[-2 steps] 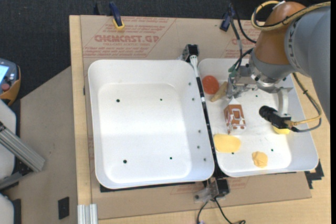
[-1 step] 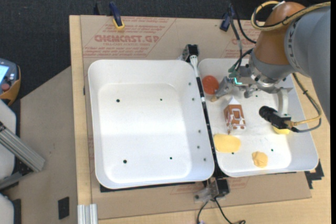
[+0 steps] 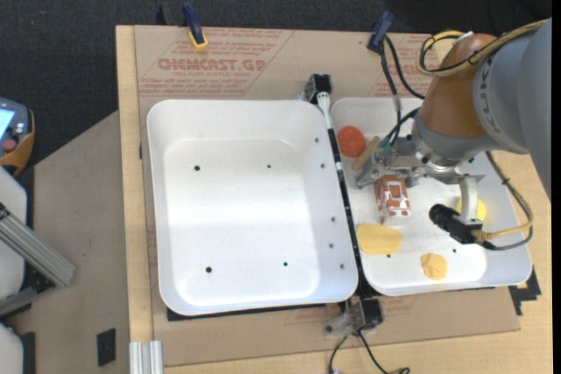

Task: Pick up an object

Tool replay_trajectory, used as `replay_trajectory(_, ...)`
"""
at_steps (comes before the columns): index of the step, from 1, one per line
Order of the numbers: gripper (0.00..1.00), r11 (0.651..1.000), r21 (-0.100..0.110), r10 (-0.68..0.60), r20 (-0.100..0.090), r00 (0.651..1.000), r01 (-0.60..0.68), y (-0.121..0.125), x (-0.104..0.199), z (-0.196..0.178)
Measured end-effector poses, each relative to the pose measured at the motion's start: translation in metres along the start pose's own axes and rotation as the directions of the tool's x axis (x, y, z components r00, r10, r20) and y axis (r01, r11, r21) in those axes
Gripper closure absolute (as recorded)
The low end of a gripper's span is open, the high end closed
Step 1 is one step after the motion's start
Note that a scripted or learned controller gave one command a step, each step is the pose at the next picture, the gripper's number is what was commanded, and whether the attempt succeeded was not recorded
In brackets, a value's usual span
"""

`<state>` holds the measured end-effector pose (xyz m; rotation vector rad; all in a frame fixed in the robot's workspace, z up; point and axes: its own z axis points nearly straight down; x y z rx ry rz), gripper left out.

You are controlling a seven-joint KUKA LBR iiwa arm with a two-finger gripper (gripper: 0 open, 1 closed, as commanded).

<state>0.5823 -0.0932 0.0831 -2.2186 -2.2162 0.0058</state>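
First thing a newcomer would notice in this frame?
The grey arm with its orange band reaching in from the right and hanging over the right bin. Its gripper is low among small items there: an orange ball, a red-and-white box, a flat yellow piece. Next, the big white left bin beside it.

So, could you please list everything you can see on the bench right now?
left bin: one, white, left half of bench.
right bin: one, white, beside it.
ball: one, orange-red, right bin, far left corner.
box: one, red and white, right bin, below the tool.
flat piece: one, yellow, right bin, near edge.
small lump: one, orange-yellow, right bin, near edge.
clamps: two, blue, bench's far edge.
arm: one, grey and orange, from right.
tool: one, over the box.
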Motion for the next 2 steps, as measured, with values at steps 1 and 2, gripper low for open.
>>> replay_trajectory(1, 1.00, 1.000, -0.008, 0.000, 0.002, 1.000, 0.000, 0.003, 0.000, -0.013)
replay_trajectory(2, 1.00, 1.000, -0.013, -0.008, 0.000, 1.000, 0.008, -0.036, 0.060, -0.107)
